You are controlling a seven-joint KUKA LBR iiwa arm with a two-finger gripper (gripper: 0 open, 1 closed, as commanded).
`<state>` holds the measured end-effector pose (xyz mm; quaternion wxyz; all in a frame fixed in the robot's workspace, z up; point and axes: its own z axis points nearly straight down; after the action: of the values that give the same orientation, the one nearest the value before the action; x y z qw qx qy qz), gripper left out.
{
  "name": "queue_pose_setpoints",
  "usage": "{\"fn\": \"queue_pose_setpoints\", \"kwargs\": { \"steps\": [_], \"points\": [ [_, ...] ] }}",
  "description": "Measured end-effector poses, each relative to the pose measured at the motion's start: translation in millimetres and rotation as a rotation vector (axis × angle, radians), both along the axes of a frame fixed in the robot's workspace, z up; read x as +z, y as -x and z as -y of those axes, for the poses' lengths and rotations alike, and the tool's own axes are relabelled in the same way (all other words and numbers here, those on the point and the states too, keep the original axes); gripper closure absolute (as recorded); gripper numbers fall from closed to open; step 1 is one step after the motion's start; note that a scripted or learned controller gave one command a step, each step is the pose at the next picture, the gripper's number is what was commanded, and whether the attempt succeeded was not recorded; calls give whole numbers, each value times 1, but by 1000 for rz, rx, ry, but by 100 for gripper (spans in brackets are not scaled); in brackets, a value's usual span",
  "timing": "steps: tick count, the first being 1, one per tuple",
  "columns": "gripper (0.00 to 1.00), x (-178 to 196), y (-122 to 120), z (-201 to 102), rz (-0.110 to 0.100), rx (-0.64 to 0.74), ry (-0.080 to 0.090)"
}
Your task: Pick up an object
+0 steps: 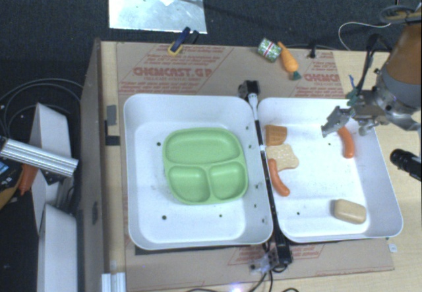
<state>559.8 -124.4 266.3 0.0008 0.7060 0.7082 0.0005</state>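
White plastic forms two shallow bins side by side on your bench, seen from above at a slant. In the right bin [386, 218], your gripper [348, 122] sits at about two o'clock, and you cannot tell how it is set. An orange-red sausage [347, 142] lies touching or just beneath it, toward five o'clock, its long axis running twelve to six. It looks the likeliest pick, though nothing shows it held. The same bin holds a toast slice [284, 158], a brown bread piece [275, 134] and a second sausage [278, 178] near nine o'clock, and a beige block [349, 211] at five o'clock. The left bin [142, 126] holds a green divided tray [204, 164] at its centre.
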Motion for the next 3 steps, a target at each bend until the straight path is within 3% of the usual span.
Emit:
{"fn": "queue_pose_setpoints", "kwargs": {
  "steps": [1, 2, 3],
  "points": [
    [0, -112, -54, -40, -5, 1, -1],
    [0, -168, -78, -37, 4, 1, 0],
    [0, -174, -113, -39, 11, 2, 3]
  ]
}}
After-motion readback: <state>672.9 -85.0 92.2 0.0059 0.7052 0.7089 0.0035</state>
